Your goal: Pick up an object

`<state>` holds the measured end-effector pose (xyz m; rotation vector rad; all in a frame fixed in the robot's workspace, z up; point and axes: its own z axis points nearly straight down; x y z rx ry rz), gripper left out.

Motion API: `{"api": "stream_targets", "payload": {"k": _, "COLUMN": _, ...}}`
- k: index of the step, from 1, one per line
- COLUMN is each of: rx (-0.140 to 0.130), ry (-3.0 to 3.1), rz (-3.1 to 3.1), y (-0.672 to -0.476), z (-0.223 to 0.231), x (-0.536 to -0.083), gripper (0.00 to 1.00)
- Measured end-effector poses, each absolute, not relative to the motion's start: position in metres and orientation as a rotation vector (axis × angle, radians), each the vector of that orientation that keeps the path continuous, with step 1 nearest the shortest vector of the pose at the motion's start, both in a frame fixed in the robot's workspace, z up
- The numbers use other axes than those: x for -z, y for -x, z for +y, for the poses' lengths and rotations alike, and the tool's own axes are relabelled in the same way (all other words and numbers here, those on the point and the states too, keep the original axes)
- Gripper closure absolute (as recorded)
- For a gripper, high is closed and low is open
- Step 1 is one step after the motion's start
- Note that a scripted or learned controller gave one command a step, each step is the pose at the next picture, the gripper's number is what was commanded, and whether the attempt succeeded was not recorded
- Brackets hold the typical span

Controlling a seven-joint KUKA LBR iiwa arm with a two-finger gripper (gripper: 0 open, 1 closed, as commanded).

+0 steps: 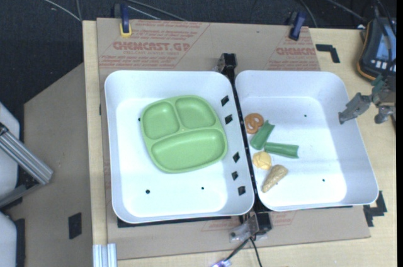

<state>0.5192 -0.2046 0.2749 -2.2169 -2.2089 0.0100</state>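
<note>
Fingers [350,112] state cannot be told, gripper [362,107] at right bin [352,190] right rim, holding nothing visible, green divided plate [182,133] in left bin [126,184], small food toys [269,152] clustered by the divider.

The tool [368,107] is cut off by the right edge.

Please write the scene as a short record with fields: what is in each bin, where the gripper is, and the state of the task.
left bin: green divided plate, lying flat
right bin: small items clustered near its left wall
items: orange ring, two green pieces, yellow piece, tan cone-like piece
gripper: at the right bin's right rim, apart from the items
fingers: cannot tell
task state: nothing picked up yet
</note>
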Motion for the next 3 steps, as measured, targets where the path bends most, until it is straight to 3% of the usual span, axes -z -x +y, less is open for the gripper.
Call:
{"api": "stream_targets", "payload": {"k": 1, "rx": 0.000, "ry": 2.220, "rz": -2.221, "y": -0.521, "z": -0.204, "x": -0.281, "gripper": 0.00}}
{"api": "stream_targets", "payload": {"k": 3, "rx": -0.003, "ry": 2.216, "rz": -2.216, "y": -0.522, "z": -0.202, "x": -0.157, "gripper": 0.00}}
